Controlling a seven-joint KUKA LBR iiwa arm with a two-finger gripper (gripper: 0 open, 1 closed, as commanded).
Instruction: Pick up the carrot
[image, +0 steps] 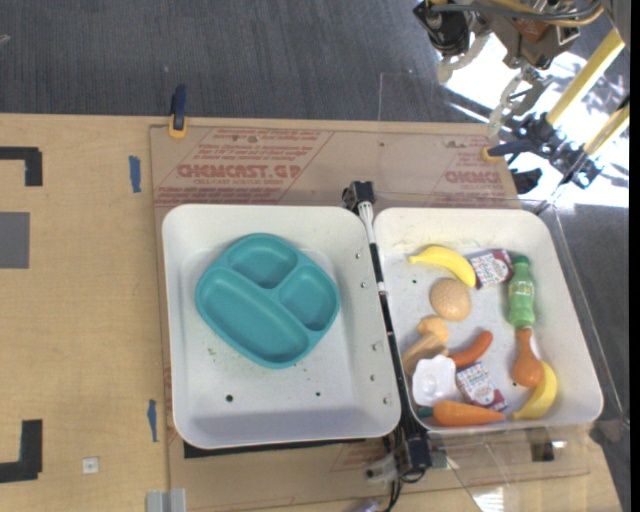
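The carrot (468, 413), orange and tapered, lies on its side along the front wall of the right bin (573, 300). It touches a white cup-like piece (434, 379) and a small printed packet (473, 381). My gripper (512, 92) hangs at the top right of the view. It is beyond the far edge of the right bin and well away from the carrot, with nothing seen in it.
The right bin also holds a yellow banana (446, 262), a bread roll (451, 298), a green bottle (521, 296), a reddish sausage (470, 350), an orange drumstick-shaped piece (526, 361) and a second banana (542, 394). A teal divided plate (266, 298) sits in the left bin (190, 400).
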